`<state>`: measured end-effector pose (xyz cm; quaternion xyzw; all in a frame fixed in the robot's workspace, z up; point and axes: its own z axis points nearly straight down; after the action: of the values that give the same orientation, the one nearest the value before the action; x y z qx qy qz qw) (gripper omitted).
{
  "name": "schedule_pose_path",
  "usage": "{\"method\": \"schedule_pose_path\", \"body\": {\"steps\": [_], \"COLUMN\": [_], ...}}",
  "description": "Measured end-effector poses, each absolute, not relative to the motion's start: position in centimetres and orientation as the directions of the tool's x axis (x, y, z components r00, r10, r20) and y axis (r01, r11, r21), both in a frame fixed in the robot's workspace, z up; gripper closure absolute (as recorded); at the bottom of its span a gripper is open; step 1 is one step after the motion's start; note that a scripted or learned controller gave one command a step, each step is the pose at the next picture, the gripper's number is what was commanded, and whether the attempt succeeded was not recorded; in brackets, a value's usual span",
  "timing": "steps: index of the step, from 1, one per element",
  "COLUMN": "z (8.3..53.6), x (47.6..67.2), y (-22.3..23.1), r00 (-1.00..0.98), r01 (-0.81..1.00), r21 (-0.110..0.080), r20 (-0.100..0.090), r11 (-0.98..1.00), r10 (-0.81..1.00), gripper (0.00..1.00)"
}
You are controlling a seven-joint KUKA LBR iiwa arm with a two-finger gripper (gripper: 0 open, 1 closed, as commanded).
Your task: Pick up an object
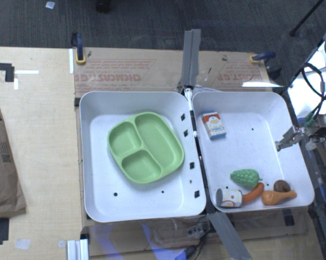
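The right bin [249, 118] holds a small white, blue and orange carton [213, 125] near its back left. Along its front lie a green bumpy toy vegetable [245, 177], an orange carrot [253, 193], a small can on its side [229, 197], an orange gourd-shaped toy [277, 197] and a brown round piece [281, 186]. My gripper [286, 141] sits at the right rim of this bin, well above and to the right of the toys, with nothing seen in it. A green divided plate [146, 147] lies in the left bin [97, 167].
A grey divider post [191, 58] rises behind the seam between the bins. Cardboard [130, 76] lies behind them, and a brown paper bag [2, 161] rests on the bench at far left. Cables and a stand crowd the right edge.
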<state>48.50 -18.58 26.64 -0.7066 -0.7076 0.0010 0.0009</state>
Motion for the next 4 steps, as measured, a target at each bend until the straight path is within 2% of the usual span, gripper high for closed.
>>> {"method": "schedule_pose_path", "body": {"steps": [1,2,3,4], "z": [27.5,27.5,17.1,9.1], "x": [48.6,48.6,47.7,47.8], "y": [-18.6,-18.6,-16.0,-10.4], "r00": [-0.002,-0.001,-0.074,-0.045], "r01": [1.000,1.000,0.997,0.999], "r21": [-0.004,-0.004,-0.003,-0.002], "r20": [-0.001,-0.001,0.000,0.000], "r11": [0.002,0.001,0.074,0.045], "r10": [1.000,1.000,0.997,0.999], "gripper": [1.00,0.00,0.00,0.00]}}
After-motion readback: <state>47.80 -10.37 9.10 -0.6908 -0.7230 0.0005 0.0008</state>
